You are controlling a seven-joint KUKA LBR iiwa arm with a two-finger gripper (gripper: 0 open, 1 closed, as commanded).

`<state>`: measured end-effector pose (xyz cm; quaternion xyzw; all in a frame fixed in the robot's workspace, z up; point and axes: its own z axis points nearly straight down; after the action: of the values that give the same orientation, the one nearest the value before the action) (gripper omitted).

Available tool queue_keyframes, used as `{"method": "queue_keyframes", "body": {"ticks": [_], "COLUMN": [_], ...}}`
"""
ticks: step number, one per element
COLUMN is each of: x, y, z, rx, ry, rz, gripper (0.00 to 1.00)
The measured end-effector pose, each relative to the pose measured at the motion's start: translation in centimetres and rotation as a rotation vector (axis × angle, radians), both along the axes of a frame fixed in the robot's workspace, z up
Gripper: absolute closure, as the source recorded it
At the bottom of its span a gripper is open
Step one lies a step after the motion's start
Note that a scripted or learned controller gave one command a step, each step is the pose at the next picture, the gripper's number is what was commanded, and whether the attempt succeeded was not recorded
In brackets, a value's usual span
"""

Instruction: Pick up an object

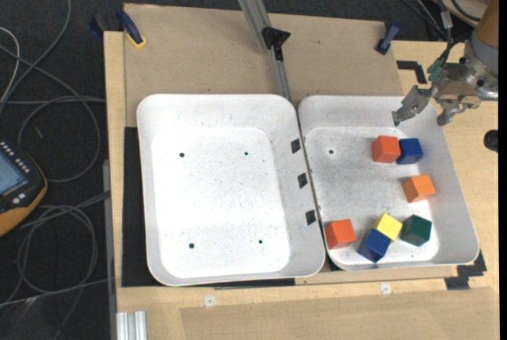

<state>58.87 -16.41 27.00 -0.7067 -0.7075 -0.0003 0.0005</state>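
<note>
Hovering over the far right corner of the right bin (467, 239), my pincer (428, 107) hangs with its two fingers spread wide and nothing between them. Just below it in that bin sit an orange-red cube (386, 149) and a blue cube (409, 150), touching side by side. Nearer the right wall lies an orange cube (419, 188). Along the near wall sit another orange-red cube (341, 233), a blue block (373, 245) with a yellow cube (389, 226) against it, and a dark green block (415, 231). The left bin (150, 172) stands beside it on the desk (198, 37).
</note>
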Motion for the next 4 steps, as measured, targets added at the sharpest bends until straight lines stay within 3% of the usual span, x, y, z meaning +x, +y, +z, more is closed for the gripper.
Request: {"method": "queue_keyframes", "body": {"ticks": [1,4], "x": [0.0,-0.4], "y": [0.0,0.4], "z": [0.0,-17.3], "rx": [0.0,0.001], "ry": [0.0,0.006], "rz": [0.0,-0.001], "gripper": [0.0,0.0]}}
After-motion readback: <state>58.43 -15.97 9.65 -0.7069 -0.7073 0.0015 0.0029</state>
